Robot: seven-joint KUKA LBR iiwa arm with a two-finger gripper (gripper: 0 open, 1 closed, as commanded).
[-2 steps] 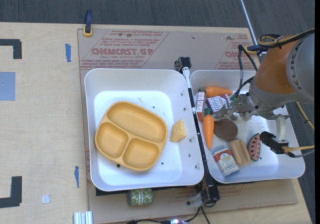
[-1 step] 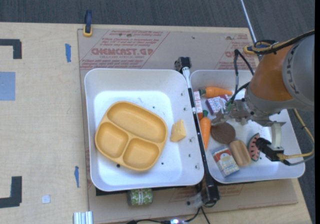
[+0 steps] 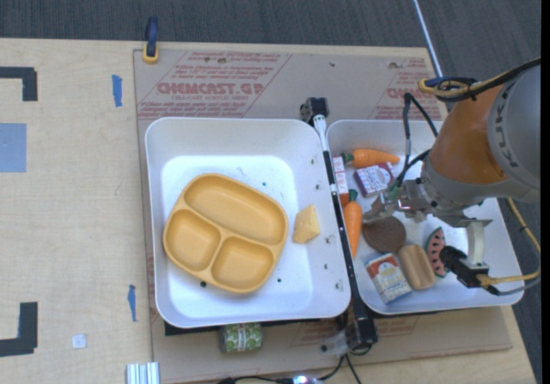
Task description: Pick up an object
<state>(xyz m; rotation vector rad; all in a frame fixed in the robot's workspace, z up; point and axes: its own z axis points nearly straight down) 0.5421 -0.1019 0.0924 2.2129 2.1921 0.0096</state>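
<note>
You are looking down on two white bins sitting side by side on the bench. The left bin [image 3: 172, 288] is carrying a yellow divided plate [image 3: 225, 231] near its middle, and a pale yellow wedge [image 3: 307, 224] is lying just beside the plate, toward the bin's right wall.

The right bin [image 3: 507, 288] is holding the cluster of small things. An orange carrot [image 3: 371, 156] is lying near its far edge, with a purple packet [image 3: 373, 178] just in front of it. A second carrot [image 3: 352, 224] is stretching along the bin's left wall. A brown round piece [image 3: 384, 234] is sitting near the middle, and toward the near edge a small carton [image 3: 388, 277], a tan bread-like piece [image 3: 416, 266] and a watermelon slice [image 3: 437, 251] are resting close together.

The arm is reaching over the right bin, and its gripper [image 3: 388, 203] is hanging low between the purple packet and the brown round piece. You cannot tell from here whether it is open or closed, nor whether it is touching anything.
</note>
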